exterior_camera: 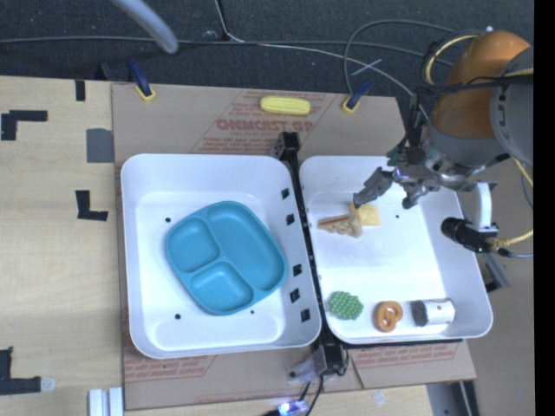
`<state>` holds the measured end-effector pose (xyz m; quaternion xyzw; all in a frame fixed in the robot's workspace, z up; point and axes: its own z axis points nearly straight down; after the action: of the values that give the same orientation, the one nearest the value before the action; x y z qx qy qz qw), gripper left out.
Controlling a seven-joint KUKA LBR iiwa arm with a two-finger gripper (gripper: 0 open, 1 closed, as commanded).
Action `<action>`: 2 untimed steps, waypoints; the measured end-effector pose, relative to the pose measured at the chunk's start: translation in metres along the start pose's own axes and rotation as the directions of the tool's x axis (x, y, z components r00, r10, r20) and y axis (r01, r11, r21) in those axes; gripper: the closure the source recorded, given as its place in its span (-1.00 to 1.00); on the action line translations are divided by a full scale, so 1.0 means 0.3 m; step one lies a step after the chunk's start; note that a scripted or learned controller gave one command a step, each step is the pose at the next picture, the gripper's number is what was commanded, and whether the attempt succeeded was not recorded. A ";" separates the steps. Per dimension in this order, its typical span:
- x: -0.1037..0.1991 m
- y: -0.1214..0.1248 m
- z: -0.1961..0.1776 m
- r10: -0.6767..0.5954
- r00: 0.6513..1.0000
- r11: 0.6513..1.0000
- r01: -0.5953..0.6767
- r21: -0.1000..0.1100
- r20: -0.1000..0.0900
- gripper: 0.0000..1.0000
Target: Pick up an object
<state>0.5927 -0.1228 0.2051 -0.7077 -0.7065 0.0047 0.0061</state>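
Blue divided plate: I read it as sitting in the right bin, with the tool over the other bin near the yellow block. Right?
Not quite. The camera view shows the blue divided plate in the left bin. The tool is over the right bin, near the yellow block.

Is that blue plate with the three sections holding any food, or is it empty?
Empty. The blue plate lies flat in the left bin, and all three of its compartments show only bare blue.
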 end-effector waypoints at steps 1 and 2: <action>0.001 0.010 -0.026 -0.003 1.000 1.000 0.003 -0.013 0.002 -1.00; 0.011 -0.025 0.157 -0.003 1.000 1.000 0.003 -0.009 0.002 -1.00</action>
<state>0.5845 -0.1194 0.1581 -0.7067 -0.7075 0.0024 0.0023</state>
